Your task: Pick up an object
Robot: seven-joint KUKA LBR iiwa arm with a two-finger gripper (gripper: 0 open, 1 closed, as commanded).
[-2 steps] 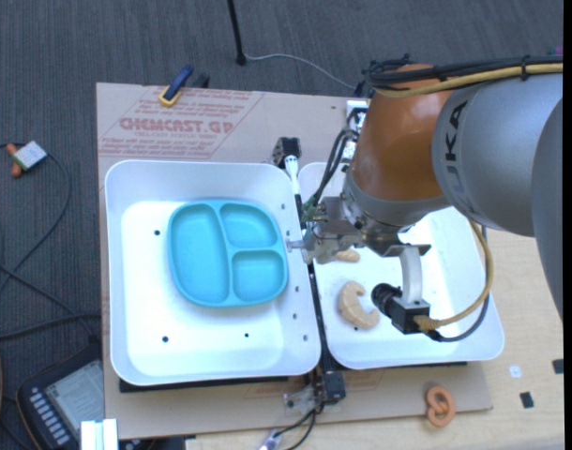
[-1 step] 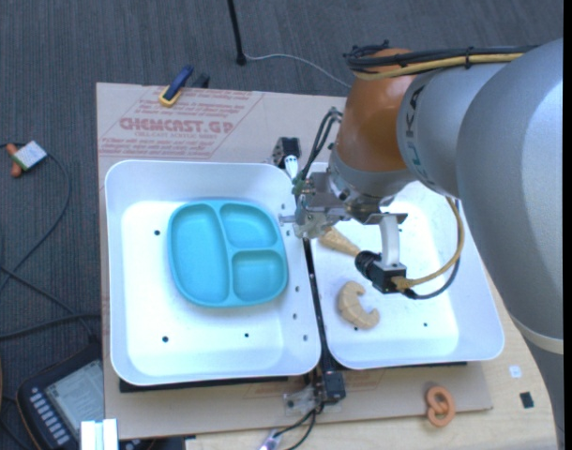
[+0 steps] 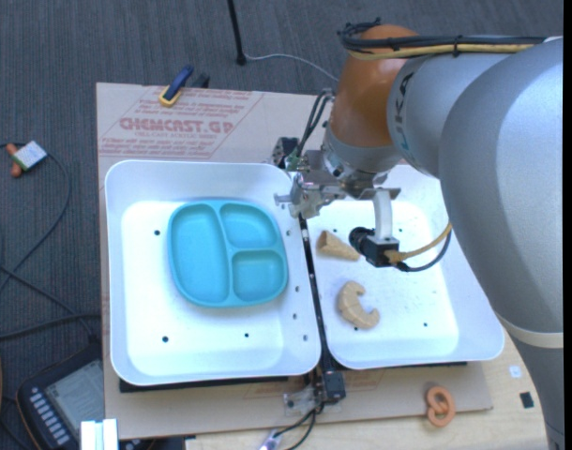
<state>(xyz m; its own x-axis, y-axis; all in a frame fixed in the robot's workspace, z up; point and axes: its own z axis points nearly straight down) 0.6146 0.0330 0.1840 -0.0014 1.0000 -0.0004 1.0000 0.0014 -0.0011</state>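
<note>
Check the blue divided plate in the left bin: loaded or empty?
Empty. The blue divided plate lies flat in the left bin, and all three compartments show bare blue plastic.

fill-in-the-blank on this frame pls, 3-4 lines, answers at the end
1. The blue divided plate lies in the ____ bin.
2. The croissant-shaped piece lies in the ____ bin.
3. The blue plate has ____ compartments.
4. The orange ring lies ____ the bins, on the bench.

Missing words: left; right; three; outside
</note>
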